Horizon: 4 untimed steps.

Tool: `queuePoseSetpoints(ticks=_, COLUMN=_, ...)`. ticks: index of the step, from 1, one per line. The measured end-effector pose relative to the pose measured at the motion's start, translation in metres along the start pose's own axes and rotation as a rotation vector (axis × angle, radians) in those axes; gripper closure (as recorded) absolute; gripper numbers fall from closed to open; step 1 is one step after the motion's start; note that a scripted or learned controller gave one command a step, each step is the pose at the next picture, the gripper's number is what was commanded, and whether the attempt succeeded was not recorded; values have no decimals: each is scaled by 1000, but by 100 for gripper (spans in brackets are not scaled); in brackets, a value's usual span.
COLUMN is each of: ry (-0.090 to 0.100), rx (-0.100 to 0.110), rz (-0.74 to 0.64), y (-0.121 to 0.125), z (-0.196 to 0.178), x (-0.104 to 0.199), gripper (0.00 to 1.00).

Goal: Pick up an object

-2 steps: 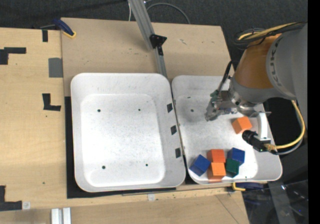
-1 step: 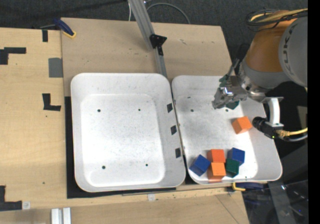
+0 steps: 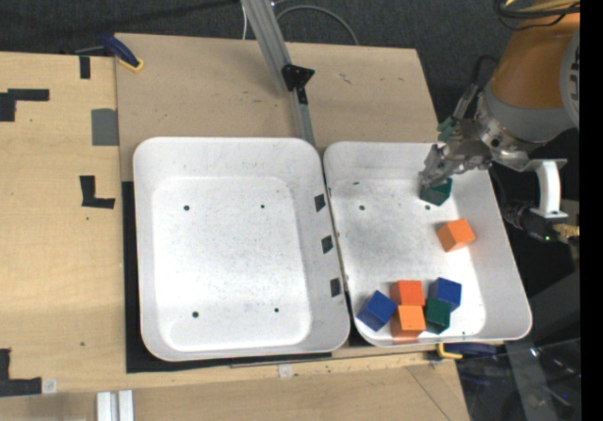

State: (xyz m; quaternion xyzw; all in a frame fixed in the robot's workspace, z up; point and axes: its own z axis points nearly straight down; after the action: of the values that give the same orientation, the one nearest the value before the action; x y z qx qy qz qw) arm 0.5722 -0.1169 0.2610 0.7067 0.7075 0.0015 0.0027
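The pincer (image 3: 440, 174) hung low over the right bin (image 3: 377, 170), near its far right edge, its tips at a dark green block (image 3: 435, 192); whether it gripped the block, I couldn't tell. An orange cube (image 3: 455, 234) lay nearby. More blocks (image 3: 412, 305) crowded the bin's near edge. The green block looked small, light and rigid, best pinched across two flat opposite faces, squarely so it wouldn't twist out.
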Motion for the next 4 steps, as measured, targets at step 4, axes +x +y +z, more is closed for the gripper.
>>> queuePoseSetpoints(ticks=4, ry=3, rx=11, rz=-4, y=-44, z=0, x=150, gripper=100)
